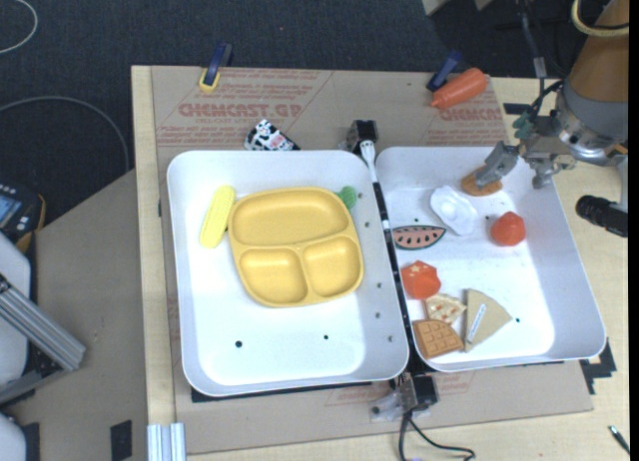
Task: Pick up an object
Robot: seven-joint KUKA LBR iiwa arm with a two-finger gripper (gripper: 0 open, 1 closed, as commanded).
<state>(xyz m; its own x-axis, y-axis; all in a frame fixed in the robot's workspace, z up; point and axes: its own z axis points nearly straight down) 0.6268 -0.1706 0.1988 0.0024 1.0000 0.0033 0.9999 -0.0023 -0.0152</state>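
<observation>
My gripper [519,168] hangs over the far right part of the right bin [559,334], open, with nothing between its fingers. Its left finger [496,163] is just above a flat tan and orange disc [480,187]. Left of the disc lies a white lumpy object [454,210]. A red tomato [508,229] sits below the gripper. Further toward the front lie a watermelon slice [417,237], a red pepper [420,277], a pizza piece [444,307], a waffle [436,336] and a tan wedge [486,314].
The left bin [290,364] holds a yellow divided plate [295,244], a yellow corn cob [216,216] and a small green piece [346,196]. Outside the bins, an orange carrot-like toy [459,88] and a black-and-white toy [268,137] lie on the cardboard.
</observation>
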